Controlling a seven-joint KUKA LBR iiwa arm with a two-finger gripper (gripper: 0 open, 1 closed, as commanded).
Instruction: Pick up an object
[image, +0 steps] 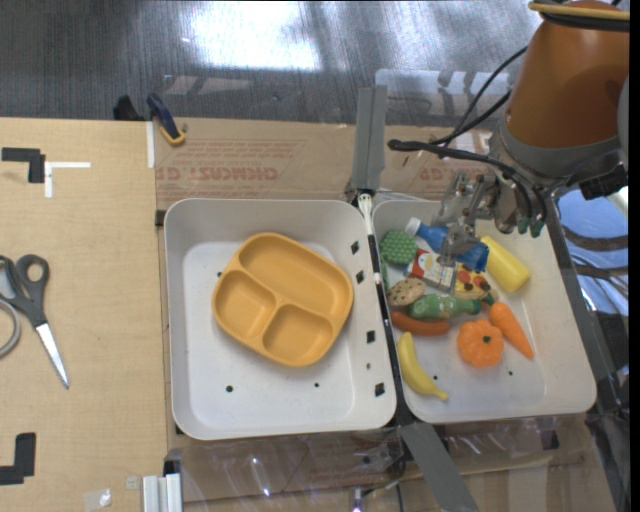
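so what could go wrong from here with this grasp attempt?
1. Clutter: the gripper hangs over a tight pile in the right bin, where the blue bottle, yellow block and cookie crowd together. It may pinch two items or just shove them.
2. The carrot and pumpkin are rounded and might slip.
3. The banana lies near the bin wall, so approach room looks poor.

toy food pile (455, 300) | mixed colours | jumbled | right bin (560, 390)
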